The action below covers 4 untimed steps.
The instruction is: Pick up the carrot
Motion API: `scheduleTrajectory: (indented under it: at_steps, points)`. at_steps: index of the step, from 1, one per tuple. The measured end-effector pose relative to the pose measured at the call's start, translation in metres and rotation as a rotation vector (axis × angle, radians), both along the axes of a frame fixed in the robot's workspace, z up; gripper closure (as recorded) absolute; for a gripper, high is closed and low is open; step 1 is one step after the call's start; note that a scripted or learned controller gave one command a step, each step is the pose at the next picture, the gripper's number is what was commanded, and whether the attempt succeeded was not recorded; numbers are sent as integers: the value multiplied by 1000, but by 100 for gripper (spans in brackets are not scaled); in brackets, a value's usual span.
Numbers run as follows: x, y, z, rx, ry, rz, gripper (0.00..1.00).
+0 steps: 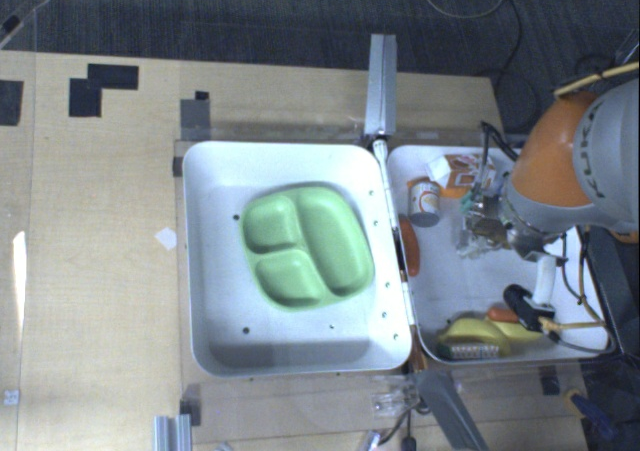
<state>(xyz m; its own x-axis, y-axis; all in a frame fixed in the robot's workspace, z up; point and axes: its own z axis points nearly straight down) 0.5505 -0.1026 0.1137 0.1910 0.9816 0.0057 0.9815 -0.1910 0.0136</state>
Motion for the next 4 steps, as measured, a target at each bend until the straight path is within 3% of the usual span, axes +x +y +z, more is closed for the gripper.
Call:
scheduleTrajectory:
  at_steps: [1,2,3,4]
  points:
    - [-16,-65,79,-7,8,144,100]
    - [-49,-92,170,-5,9,-96,100]
    - [-47,-91,180,-7,4,-88,100]
    - [-62,-88,123,0,11,-536,100]
